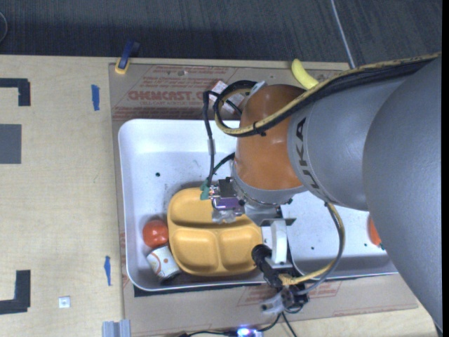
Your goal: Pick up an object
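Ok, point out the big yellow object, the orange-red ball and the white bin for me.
yellow object point(210, 248): camera view, on its lower lobed top surface.
orange-red ball point(154, 232): camera view, on its visible left half.
white bin point(133, 188): camera view, on its left wall.

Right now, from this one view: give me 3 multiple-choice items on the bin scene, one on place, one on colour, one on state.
1. Where does the big yellow object lie?
A. On the bare bench, left of the bin
B. In the white bin, at its near side
C. On top of the arm

2. What colour is the small ball left of the yellow object?
A. Orange-red
B. Blue
C. Green

3. How does the arm stand?
A. Parked clear of the bench
B. Out over the bare wood at far left
C. Reaching in over the bin, above the yellow object

Key:
1 B: white bin floor and rim show around it.
2 A: it reads orange-red against the white floor.
3 C: its orange band and wrist cover the bin's middle, above the yellow object.
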`<state>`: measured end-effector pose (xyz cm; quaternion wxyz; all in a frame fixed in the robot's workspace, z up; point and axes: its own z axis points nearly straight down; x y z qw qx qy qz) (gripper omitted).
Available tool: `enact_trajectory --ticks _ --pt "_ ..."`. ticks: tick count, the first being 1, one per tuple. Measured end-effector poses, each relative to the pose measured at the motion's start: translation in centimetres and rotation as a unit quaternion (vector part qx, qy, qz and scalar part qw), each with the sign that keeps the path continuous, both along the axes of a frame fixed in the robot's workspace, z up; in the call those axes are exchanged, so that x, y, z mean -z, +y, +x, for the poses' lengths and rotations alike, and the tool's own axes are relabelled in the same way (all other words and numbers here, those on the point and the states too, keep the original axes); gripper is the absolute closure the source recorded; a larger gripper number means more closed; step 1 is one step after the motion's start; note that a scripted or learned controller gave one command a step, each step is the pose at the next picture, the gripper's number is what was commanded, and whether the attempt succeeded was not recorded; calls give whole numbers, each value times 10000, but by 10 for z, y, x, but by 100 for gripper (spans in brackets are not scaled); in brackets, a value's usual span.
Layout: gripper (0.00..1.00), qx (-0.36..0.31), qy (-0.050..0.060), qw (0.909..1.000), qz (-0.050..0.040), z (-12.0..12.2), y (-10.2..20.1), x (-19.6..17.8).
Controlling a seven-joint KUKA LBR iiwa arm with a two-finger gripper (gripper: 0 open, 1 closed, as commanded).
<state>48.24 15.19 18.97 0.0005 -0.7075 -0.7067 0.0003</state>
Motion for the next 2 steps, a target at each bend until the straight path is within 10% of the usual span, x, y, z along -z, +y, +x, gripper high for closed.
enact_trajectory --ticks 1,2 --pt "100 4 -11 10000 -3 32 -40 -11" --pt "100 2 4 10000 1 -3 -75 -1"
